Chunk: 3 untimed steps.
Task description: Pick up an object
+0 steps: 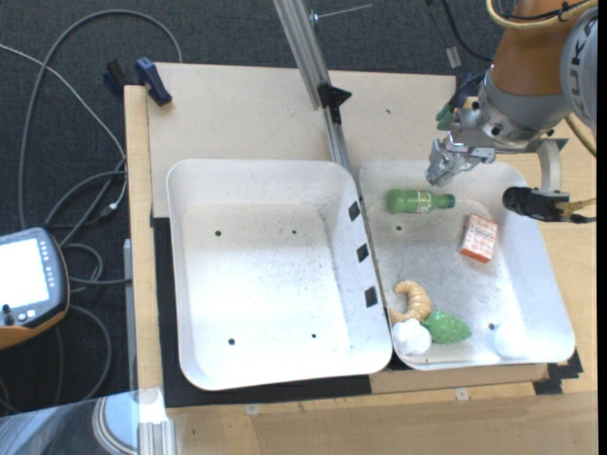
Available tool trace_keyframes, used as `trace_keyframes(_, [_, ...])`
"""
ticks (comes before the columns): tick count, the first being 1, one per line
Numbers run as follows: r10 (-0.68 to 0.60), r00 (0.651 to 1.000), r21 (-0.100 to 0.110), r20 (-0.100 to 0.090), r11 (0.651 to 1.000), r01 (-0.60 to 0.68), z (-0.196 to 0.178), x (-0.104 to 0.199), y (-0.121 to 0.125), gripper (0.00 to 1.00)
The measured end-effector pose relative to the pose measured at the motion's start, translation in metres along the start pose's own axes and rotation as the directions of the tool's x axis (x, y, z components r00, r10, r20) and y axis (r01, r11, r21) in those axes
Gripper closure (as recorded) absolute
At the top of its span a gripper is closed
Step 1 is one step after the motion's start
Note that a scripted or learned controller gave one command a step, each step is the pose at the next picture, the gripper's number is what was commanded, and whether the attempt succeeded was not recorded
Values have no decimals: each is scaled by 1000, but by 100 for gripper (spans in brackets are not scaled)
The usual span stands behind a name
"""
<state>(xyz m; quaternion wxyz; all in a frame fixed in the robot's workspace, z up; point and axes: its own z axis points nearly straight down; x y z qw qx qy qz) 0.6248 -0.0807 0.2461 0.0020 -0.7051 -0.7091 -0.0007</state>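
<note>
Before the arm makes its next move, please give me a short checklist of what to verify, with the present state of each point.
1. Gripper is above the right bin: ok, near its far edge.
2. Gripper is lined up with a target: ok, the green bottle lies just below it in the view.
3. Bottle has room around it: ok, the orange box lies apart.
4. Something between the fingers: cannot tell.
5. Gripper height over the bottle: cannot tell from one slanted view.
6. Other objects are out of the way: ok, the tan curved item, white ball and green lump sit at the near edge.
</note>
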Motion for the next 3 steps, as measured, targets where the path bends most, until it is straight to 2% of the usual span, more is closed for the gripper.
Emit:
trace_keyframes(1, [0, 1000, 3, 0, 1000, 0, 12, 52, -24, 100])
trace_keyframes(2, [1, 1000, 3, 1, 1000, -1, 13, 92, -44, 100])
trace_keyframes(3, [-2, 1000, 3, 0, 1000, 2, 11, 153, -67, 100])
